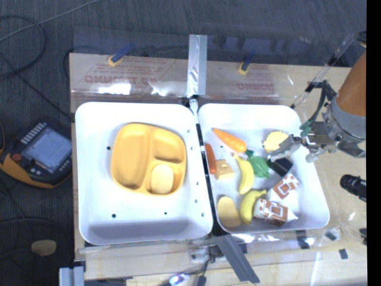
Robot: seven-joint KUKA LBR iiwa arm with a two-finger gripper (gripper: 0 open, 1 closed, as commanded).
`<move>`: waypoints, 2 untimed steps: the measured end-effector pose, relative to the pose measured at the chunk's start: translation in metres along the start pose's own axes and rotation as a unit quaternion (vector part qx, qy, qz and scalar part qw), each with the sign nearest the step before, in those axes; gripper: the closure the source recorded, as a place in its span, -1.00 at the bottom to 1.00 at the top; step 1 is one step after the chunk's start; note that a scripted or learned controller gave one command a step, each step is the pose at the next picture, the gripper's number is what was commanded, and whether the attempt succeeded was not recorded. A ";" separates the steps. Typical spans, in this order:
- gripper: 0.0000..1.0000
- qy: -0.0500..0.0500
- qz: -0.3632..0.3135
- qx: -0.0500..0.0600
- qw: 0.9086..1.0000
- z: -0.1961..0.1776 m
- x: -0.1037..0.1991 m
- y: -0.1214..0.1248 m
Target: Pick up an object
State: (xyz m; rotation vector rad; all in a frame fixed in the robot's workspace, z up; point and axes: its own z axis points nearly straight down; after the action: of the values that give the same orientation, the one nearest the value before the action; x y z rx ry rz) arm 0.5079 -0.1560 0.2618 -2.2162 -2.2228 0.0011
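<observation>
The right bin [309,198] holds several toy foods: an orange carrot [229,139], a pale yellow round piece [274,139], two yellow bananas [244,175] [250,202], a green leafy piece [258,166], an orange wedge [224,170], a tan potato [228,211] and two brown-and-white cartons [271,211] [287,186]. My gripper [281,152] reaches in from the right and hangs over the bin's upper right part. It sits just below the pale yellow piece and above a small black item [280,166]. I see nothing held in it.
The left bin [95,219] contains a yellow divided plate [140,154] with a pale bun-shaped piece [161,179] in its lower compartment. A grey divider strip [197,70] runs between the bins. A control pendant [38,155] lies off the bench at left.
</observation>
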 end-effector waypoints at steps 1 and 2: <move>-1.00 -0.001 0.045 0.001 0.999 0.080 0.035 0.058; -1.00 -0.003 0.049 -0.007 0.999 0.172 0.029 0.098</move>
State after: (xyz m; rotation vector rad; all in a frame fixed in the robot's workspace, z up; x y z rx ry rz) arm 0.6051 -0.1268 0.0896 -2.3320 -2.1210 -0.0086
